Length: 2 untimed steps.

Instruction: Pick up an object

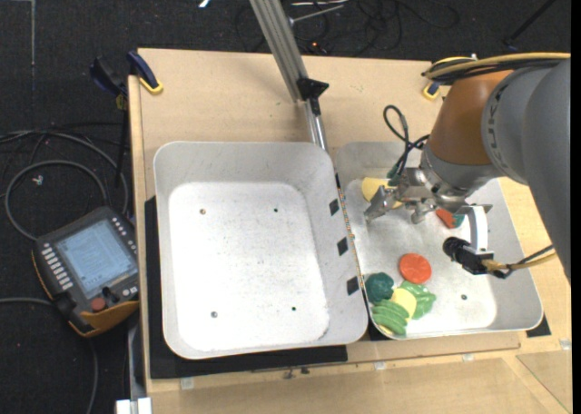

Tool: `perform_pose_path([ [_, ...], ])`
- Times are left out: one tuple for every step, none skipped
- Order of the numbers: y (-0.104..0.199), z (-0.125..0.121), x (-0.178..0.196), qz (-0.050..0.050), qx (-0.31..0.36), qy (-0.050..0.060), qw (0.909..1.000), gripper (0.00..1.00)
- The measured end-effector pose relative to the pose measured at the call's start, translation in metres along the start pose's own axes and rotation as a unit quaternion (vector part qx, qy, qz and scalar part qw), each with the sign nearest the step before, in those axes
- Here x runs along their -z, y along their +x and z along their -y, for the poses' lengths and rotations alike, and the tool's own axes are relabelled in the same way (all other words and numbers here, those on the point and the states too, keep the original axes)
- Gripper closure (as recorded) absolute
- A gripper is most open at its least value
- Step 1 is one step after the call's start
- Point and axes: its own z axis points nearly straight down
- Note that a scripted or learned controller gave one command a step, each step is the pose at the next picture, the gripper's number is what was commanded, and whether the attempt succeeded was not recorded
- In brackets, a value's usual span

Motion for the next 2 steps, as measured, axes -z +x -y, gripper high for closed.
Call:
perform_pose_path([
  [0.0, -0.002, 0.015, 0.0, 0.0, -0.004, 1.0, 1.0],
  [0.002, 0.005, 0.063, 0.001, 0.0, -0.006, 1.0, 1.0],
])
